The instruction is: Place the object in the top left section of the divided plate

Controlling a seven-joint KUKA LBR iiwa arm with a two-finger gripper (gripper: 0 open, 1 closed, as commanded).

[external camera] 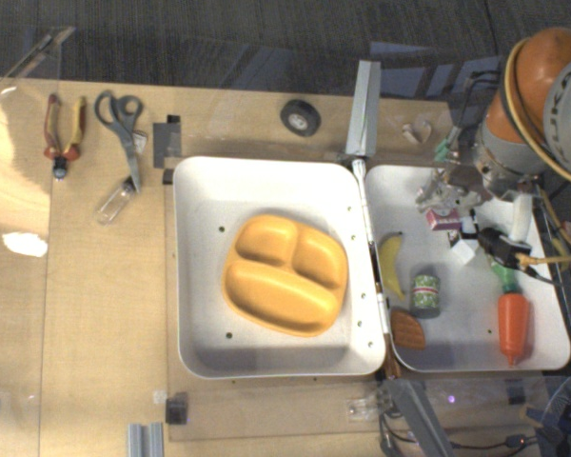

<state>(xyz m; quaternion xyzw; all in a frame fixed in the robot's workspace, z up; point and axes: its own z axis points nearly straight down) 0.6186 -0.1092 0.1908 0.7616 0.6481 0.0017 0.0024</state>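
Observation:
A yellow divided plate lies in the left white bin, with two smaller sections on its far side and one long section on its near side. My gripper hangs over the far part of the right bin, just above a small pink and white packet. Whether it touches the packet I cannot tell. A yellow banana, a small green-labelled can, an orange carrot and a brown piece lie in the right bin.
Red-handled pliers, scissors and a roll of black tape lie on the wooden bench beyond the bins. A metal bar stands behind the gap between the bins. Cables trail from the wrist over the right bin.

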